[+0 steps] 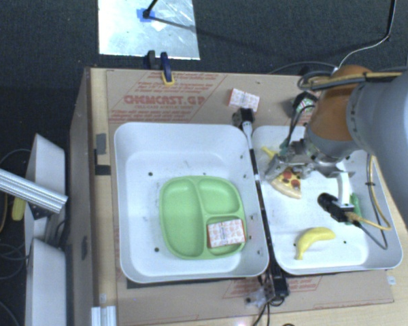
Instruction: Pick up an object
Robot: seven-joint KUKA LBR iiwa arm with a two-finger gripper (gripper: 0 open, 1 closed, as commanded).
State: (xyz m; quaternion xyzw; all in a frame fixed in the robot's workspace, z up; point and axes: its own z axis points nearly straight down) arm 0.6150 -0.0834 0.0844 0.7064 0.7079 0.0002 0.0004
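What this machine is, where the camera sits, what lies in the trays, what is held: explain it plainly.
This is a grey robot arm with an orange band, reaching in from the picture's right. One camera, fixed above the bench, looks down at a slant. The arm's gripper hangs over the right white bin, close above a toy pizza slice; a yellow banana lies nearer the front. In the left white bin sits a green divided plastic plate with a small red-and-white patterned packet in one compartment. Whether the gripper holds anything cannot be told.

Right bin [343, 255]: 1 pizza slice [287, 183] just before the gripper [283, 163], 1 banana [313, 239] farther forward. Leftward: 1 plate [189, 212] bearing 1 packet [226, 233].
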